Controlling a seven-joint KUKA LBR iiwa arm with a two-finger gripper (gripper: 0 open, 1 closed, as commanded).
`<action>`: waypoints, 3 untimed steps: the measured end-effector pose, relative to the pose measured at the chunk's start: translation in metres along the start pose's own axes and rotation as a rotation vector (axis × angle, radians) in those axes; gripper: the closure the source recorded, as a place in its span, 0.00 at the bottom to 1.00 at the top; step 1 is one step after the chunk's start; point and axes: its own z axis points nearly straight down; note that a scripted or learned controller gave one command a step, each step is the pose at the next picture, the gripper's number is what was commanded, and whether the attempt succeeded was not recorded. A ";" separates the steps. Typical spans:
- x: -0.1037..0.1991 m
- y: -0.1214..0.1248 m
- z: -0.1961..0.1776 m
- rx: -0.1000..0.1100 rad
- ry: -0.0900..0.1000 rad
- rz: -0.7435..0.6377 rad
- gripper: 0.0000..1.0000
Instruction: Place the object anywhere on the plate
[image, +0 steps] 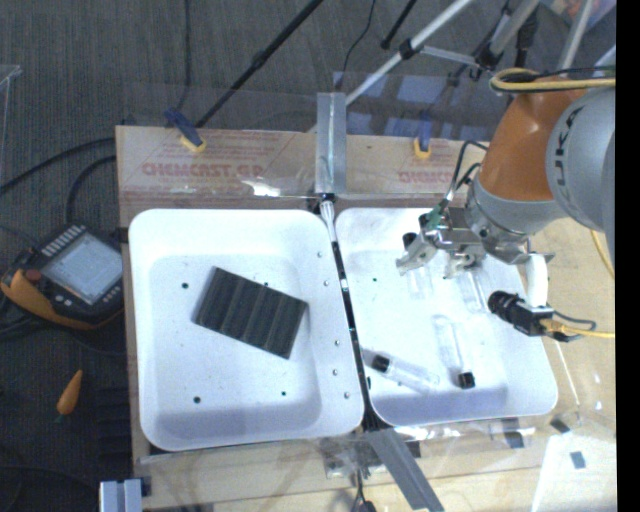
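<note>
We can make out red lettering printed along the cardboard sheet (230, 170) behind the 2 bins, but it is too blurred to read. On the arm's grey casing (600, 150) at the right edge we see part of dark lettering, seemingly "KU". The handheld pendant's screen (85, 268) shows nothing legible.

Dark carpet floor (60, 90), trailing cables (40, 170)
</note>
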 end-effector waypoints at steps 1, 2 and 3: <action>0.059 0.077 0.031 0.040 -0.002 -0.244 1.00; 0.107 0.077 0.020 -0.002 -0.001 -0.845 1.00; 0.202 0.050 0.020 -0.001 0.000 -0.841 1.00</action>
